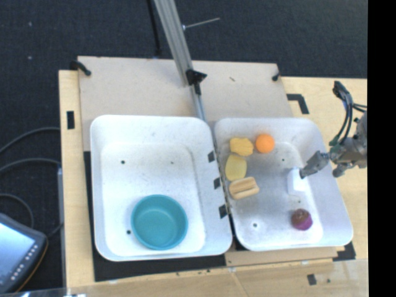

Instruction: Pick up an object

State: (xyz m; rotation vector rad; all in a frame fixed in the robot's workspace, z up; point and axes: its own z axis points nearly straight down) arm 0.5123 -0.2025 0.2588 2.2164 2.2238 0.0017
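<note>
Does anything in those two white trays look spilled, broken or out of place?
Nothing stands out. The left tray holds a teal bowl sitting upright. The right tray holds an orange ball, two yellow pieces, a tan block, a white piece and a purple ball, loosely scattered but nothing spilled.

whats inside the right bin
In the right bin: an orange ball, two yellow pieces, a tan block, a white block, a purple ball. Nothing looks covered.
</note>
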